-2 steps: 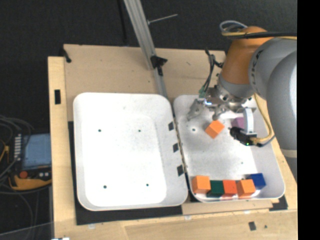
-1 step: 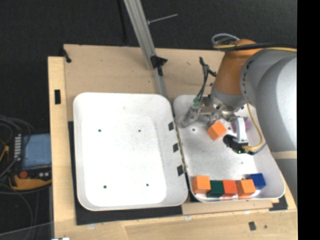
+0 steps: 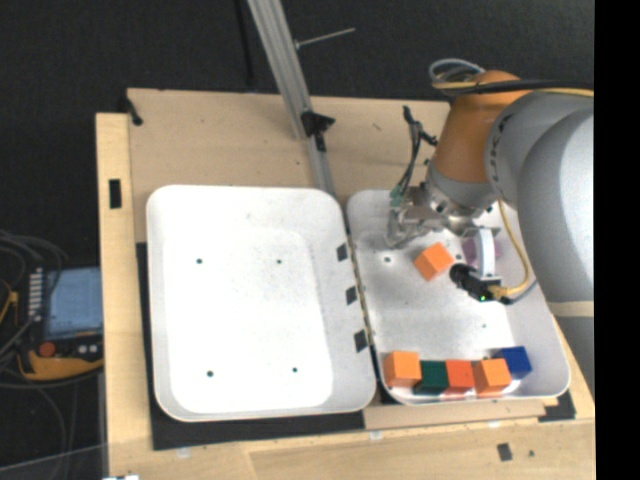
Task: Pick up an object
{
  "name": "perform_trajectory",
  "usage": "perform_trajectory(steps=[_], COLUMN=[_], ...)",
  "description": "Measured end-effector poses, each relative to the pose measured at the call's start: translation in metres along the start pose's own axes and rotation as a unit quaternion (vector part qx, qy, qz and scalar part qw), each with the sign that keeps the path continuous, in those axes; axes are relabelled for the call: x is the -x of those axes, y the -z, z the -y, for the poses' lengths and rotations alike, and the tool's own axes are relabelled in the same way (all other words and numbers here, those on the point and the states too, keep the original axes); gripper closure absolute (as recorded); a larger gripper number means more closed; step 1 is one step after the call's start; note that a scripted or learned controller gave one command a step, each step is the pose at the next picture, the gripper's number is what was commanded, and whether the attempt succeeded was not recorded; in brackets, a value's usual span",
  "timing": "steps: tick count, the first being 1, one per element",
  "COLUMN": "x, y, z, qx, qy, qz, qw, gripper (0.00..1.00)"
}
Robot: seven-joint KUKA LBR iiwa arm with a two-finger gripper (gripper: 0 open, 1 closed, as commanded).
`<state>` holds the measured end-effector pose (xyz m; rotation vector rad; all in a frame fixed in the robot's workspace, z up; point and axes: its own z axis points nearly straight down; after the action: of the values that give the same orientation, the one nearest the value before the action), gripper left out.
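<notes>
The right bin [image 3: 452, 318] serves as the landmark here. Along its near rim sits a row of small blocks packed side by side: an orange block [image 3: 403, 366] at the left end, a dark green block [image 3: 433, 375] touching it, then another orange block [image 3: 460, 373], a third orange block [image 3: 491, 374], and a blue block [image 3: 514, 359] at the right end of the row. These lie well apart from the arm's working end. To the left of the right bin, touching it along a shared edge with small dark clips, is the left bin [image 3: 250, 298], bare but for a few dark specks. A grey metal rail [image 3: 285, 68] slants down from beyond the bench to the far left corner of the right bin. The arm [image 3: 530, 168], grey with an orange band, enters over the right bin's far right part, and its gripper [image 3: 405, 220] hangs over the far left corner of that bin; whether it is open or closed cannot be made out. Cables and a dark fitting with a green light trail from the wrist over the bin's right half. A loose orange cube [image 3: 434, 261] lies tilted on the bin floor, alone, near the gripper but just toward the bin's middle; it is a small, plain, bright orange block with a paler top face.
</notes>
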<state>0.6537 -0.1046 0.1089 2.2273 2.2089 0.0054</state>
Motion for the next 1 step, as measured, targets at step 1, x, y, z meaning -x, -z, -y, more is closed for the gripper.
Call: perform_trajectory(steps=[1], x=[0.0037], y=[0.0442], z=[0.0000], qx=[0.000], qy=[0.002], qz=[0.000], qw=[1.0000], gripper=[1.00])
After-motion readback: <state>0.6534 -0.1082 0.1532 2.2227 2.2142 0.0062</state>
